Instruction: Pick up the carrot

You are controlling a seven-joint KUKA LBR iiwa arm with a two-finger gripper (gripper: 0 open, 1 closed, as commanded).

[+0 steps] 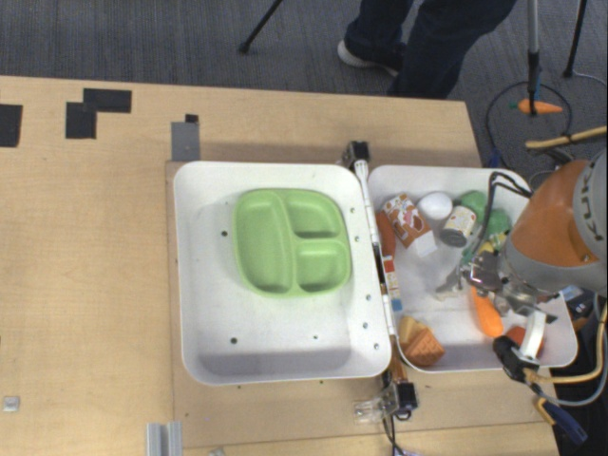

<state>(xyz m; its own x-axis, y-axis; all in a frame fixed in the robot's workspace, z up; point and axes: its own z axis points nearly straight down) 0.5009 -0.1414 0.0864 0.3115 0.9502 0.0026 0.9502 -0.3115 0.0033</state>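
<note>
Reaching in from the right, my arm point(570, 221) hangs over the right-hand bin point(432, 364), its orange band sitting above the grey wrist. My tool point(494, 297) is down low inside that bin, right at the carrot point(487, 318). The carrot lies on the bin floor toward the near right part, a short orange piece partly covered by the tool's hardware. I cannot tell from this angle whether my tool is spread or pressed together, nor whether it actually touches the carrot.

Farther back in the same bin sit a few other items: a brown-and-white packet point(404, 218) near the dividing wall, a white round object point(436, 204) just beside it, a small can point(459, 226) tilted on its side, and something green point(483, 207) behind the can, close to the back rim. At the near left corner of this bin rests a tan and orange-brown wedge-shaped piece point(420, 342), well apart from the carrot.

The left-hand bin point(204, 255) holds a green divided tray point(290, 242), lying flat around the middle, with one long compartment on its left and two smaller ones on its right. Both bins sit side by side on the light wooden tabletop point(85, 283), touching along their shared edge.
</note>
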